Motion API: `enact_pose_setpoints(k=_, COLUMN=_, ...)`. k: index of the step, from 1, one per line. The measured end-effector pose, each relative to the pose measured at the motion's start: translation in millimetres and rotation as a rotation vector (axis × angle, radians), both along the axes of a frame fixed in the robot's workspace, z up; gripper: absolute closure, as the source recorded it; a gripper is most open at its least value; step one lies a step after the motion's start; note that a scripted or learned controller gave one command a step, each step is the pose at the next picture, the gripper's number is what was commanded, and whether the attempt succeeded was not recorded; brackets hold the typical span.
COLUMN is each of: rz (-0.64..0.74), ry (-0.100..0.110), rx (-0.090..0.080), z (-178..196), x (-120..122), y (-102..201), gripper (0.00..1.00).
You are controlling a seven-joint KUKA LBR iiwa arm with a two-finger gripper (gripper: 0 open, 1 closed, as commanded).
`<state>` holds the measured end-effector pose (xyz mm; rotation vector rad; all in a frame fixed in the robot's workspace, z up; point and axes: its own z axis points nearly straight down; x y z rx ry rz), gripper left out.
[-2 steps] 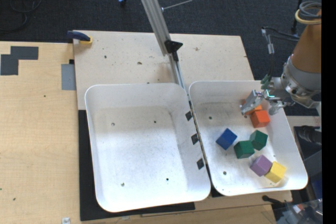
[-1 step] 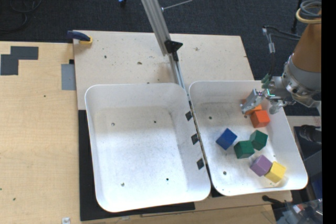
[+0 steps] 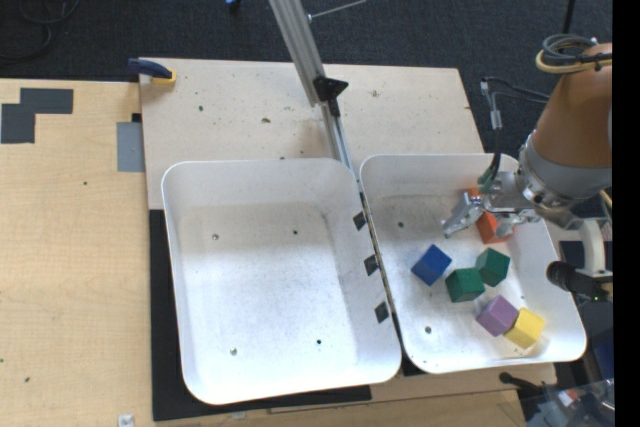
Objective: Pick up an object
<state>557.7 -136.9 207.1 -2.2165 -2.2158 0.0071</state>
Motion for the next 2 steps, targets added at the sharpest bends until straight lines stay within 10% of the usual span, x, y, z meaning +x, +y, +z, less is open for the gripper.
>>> enact_pose_setpoints(k=2, rz=0.003, ry=-0.024, rx=-0.004, z=-86, x=-4, y=4, gripper=0.0)
